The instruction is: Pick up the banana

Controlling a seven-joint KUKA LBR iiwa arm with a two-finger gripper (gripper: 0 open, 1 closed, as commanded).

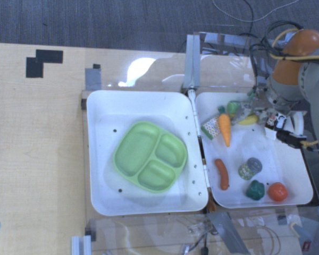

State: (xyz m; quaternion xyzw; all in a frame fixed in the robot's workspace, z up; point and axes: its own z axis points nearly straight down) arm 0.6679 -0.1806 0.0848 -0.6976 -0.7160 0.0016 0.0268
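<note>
The yellow banana [249, 120] lies near the back of the right bin [292, 163], just right of the orange carrot [224, 129]. My gripper [253, 110] reaches in from the right and sits low over the banana's upper edge, hiding part of it. The view does not settle whether it touches the banana. A small green item [233, 107] lies just left of the gripper.
The right bin also holds a red sausage [221, 173], a small can [250, 168], a dark green vegetable [255, 190], a red tomato [277, 192] and a pale green packet [210, 127]. In the left bin [103, 142] lies a green divided plate [150, 156].
</note>
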